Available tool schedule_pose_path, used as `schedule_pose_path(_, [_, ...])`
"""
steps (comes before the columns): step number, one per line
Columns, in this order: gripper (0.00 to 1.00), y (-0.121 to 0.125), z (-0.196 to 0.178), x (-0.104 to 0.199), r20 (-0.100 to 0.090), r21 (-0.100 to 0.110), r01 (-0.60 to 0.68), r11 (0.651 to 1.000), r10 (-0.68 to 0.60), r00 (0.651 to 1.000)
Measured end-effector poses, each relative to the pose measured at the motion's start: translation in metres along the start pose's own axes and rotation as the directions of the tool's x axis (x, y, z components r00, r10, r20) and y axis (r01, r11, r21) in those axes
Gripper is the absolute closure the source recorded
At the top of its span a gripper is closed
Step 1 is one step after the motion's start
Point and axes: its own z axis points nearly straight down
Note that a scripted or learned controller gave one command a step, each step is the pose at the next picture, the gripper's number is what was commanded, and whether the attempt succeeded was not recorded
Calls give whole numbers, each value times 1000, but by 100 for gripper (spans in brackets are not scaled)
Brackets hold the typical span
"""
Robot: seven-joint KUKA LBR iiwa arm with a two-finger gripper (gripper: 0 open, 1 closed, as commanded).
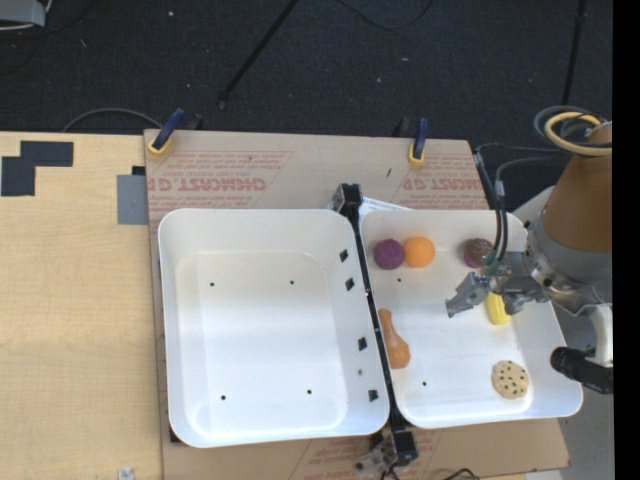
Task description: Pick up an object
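Tool low over the right bin, reaching in from the right, wrist angled left; can't tell finger state. Yellow block right beside it, contact unclear. Brown ball just behind. Cookie near front. Orange ball, purple ball touching, well left.

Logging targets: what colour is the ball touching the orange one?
Purple, beside the orange ball, seen in the camera view.

A dark carpeted floor runs across the top, crossed by thin black cables. Below it lies a light wooden table bearing a cardboard sheet with red print, held by two blue-and-yellow clamps.
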Motion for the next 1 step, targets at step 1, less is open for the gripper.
schedule_pose_path(1, [0, 55, 5, -6, 0, 0, 0, 1000, 0, 1000])
